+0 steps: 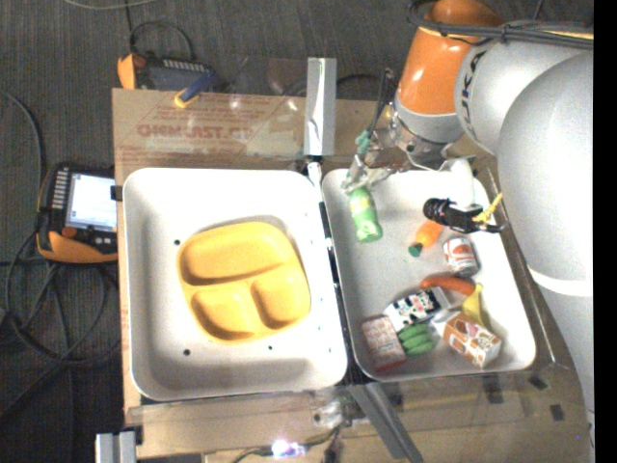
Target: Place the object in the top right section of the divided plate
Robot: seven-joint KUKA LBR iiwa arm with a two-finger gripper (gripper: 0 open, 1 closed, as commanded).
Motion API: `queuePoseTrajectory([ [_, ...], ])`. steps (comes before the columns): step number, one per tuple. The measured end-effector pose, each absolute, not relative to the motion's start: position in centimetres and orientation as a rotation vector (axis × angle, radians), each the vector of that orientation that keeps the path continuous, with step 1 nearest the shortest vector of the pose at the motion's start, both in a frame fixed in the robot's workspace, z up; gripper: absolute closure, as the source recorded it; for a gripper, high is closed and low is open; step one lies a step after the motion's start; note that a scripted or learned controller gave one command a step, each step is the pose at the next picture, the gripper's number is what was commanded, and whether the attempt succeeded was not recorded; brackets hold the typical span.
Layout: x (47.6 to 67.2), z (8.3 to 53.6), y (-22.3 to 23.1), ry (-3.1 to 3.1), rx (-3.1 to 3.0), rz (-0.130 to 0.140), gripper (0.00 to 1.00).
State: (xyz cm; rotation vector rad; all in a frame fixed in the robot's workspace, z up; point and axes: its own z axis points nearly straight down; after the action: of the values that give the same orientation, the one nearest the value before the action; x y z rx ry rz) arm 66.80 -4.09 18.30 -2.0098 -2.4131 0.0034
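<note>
Nearest us: the grey arm [549, 162], reaching in from the right, with the orange band [439, 56] above its wrist.

Hand [362, 177]: over the far left corner of the right bin [386, 278], right at the cap end of the green bottle [365, 218]. We cannot tell whether the hand is clenched on the bottle or released. We also cannot tell whether the bottle rests on the bin floor or is lifted. It sits close to the bin's left wall, well apart from the plate.

Left bin [145, 258]: the yellow divided plate [246, 283] lies flat about mid-bin, with one long section on the far side and two smaller ones on the near side.

Rest of the right bin:
- mid-bin, an orange carrot-like piece [424, 237], with a small can [461, 255] just beside it
- below these, a red sausage-like piece [448, 283] and a yellow banana [472, 305]
- near edge, a black-and-white carton [416, 307], a brown carton [383, 340], a green item [416, 339] and an orange carton [472, 340], clustered together
</note>
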Motion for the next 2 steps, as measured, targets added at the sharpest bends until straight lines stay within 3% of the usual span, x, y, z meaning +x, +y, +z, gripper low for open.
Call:
queuePoseTrajectory([
  [1,56.6,18.2,-2.4,-2.075,-2.353,0.005,1.0],
  [2,50.9,18.2,-3.9,-2.021,-2.402,0.007,1.0],
])
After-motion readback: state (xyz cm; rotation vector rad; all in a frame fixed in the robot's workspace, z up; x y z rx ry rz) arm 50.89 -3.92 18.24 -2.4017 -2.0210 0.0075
